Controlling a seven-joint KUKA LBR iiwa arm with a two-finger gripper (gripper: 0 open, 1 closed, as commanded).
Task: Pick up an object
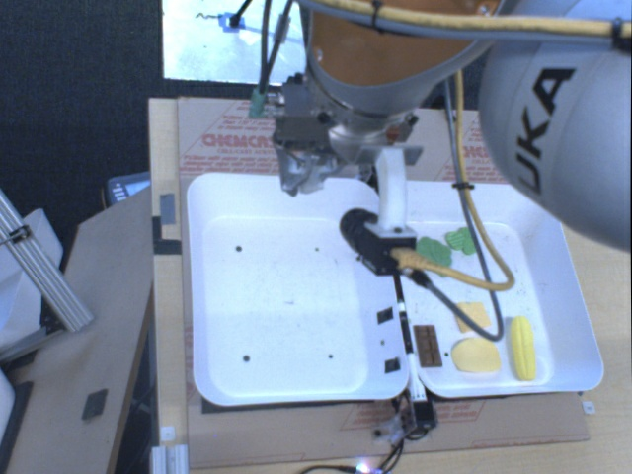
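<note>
Since every loose thing lies in the right bin (553, 265), the nearest candidate is the green piece (433, 252), close to the divider, with a long yellow cob (521, 348) further forward, its long axis running front to back. The gripper (301, 171) hangs over the back rim of the left bin (276, 304) (open or closed, I cannot tell), so the green piece lies toward the view's right and nearer the front.

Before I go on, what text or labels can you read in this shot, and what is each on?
"UKA": large dark letters on the grey arm housing, cut off at the frame edge.
"CHEMCR": red print on the cardboard sheet under the bins; the rest is hidden by the arm.
More red print along the cardboard's front edge is too blurred to read.
</note>
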